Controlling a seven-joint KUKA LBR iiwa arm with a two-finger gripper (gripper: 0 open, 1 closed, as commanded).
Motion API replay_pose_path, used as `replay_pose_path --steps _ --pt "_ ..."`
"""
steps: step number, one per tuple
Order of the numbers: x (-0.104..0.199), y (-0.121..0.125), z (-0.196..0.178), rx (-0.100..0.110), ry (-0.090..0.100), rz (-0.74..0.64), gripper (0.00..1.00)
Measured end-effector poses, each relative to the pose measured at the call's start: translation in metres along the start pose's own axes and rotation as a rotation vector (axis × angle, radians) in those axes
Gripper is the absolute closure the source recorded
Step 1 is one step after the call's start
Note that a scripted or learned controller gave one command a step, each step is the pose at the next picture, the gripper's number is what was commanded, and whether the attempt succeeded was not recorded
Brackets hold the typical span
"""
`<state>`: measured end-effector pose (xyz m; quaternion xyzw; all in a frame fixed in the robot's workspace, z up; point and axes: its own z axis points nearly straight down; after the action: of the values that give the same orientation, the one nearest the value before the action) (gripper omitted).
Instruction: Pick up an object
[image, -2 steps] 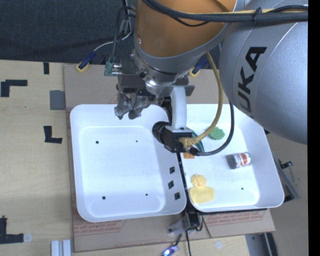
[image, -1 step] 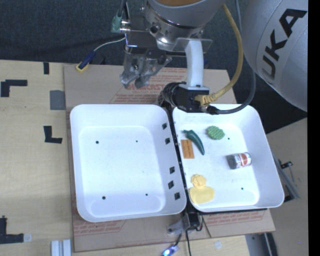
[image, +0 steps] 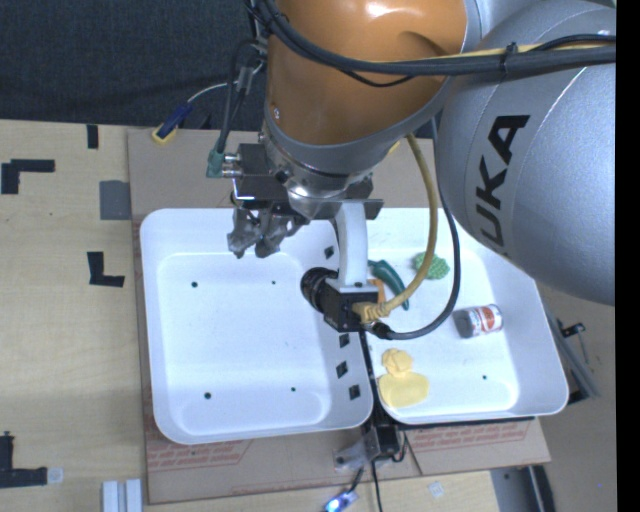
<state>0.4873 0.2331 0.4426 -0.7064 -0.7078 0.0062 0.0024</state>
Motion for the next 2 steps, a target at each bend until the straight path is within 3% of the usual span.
replay_pose_path --steps 1,2 --pt "0.0 0.019 -0.096 -0.02 0.009 -0.001 1.0" --pt "0.0 -0.005 0.02 0.001 -0.001 0.0 1.0"
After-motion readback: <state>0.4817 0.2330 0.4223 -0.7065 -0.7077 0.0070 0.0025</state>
